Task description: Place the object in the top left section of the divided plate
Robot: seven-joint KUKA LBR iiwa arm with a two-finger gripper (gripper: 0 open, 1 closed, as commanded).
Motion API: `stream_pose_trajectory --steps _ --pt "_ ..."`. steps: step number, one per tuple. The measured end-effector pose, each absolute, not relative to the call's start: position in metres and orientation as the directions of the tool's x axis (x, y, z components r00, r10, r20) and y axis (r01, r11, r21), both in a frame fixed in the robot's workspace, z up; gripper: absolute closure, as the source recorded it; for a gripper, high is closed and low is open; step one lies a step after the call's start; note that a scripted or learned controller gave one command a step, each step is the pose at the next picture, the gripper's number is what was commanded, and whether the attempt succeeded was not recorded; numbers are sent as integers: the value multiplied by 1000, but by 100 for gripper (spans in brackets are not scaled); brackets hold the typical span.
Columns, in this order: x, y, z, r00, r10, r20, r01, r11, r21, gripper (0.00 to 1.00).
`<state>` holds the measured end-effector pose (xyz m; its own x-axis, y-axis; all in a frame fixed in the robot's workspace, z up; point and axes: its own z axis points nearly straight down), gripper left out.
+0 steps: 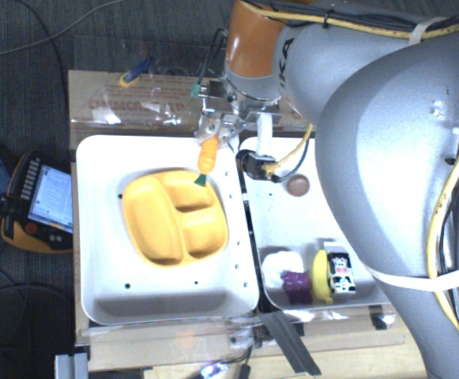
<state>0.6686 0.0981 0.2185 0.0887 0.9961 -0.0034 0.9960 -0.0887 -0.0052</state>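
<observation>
— One pincer (216, 129) hangs at twelve o'clock over the left bin (95, 212); how do its fingers stand?

— Nearly closed; they pinch the top of a small orange carrot (207, 158), which hangs from them with its green tip at six o'clock; the tip ends just at the yellow divided plate's (154, 212) upper right rim.

— Does the carrot lie in any section?

— No; it hangs at the plate's one o'clock edge, above the rim; whether it touches the rim I cannot tell.

— And the plate?

— It sits mid-bin, with one large section at nine o'clock and two smaller ones at three.

— What of the right bin (292, 235)?

— A small brown round thing (297, 185) lies near its twelve o'clock end; at six o'clock cluster a white object (280, 265), a purple one (295, 284), a yellow one (320, 275) and a black-and-white toy (340, 273), all close together.

— The surroundings?

— Crumpled clear plastic (146, 101) lies on the bench behind the bins; a handheld pendant (39, 204) with a lit screen rests on dark carpet at nine o'clock.
</observation>
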Motion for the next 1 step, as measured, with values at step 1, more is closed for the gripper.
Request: stream_pose_trajectory --steps 1 --pt "669 98 219 89 996 -5 996 -89 -5 0"
